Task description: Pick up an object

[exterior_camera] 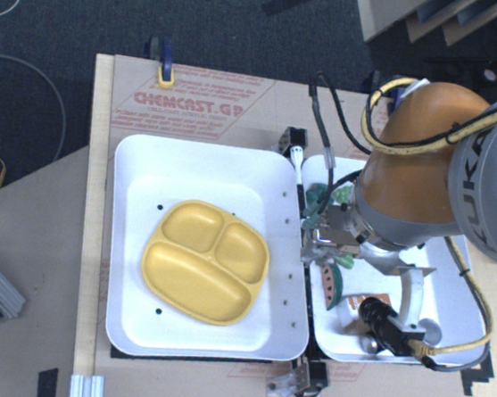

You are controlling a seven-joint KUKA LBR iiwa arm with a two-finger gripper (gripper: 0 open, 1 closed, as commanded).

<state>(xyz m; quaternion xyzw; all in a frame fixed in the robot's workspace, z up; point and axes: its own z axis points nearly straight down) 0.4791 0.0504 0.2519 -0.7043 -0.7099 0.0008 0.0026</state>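
The gripper [322,245] hangs over the right bin [454,299], and I cannot tell whether it is open or closed. A watermelon slice [332,284] lies just beside it. Well apart from it, the left bin [143,180] holds a yellow plate [205,260].

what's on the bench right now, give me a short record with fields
left bin: holds a yellow divided plate with three compartments
right bin: a watermelon-slice piece and a small orange item
arm: reaches over the right bin
pincer: by the right bin's left wall, just above the watermelon-slice piece
grasp: cannot tell
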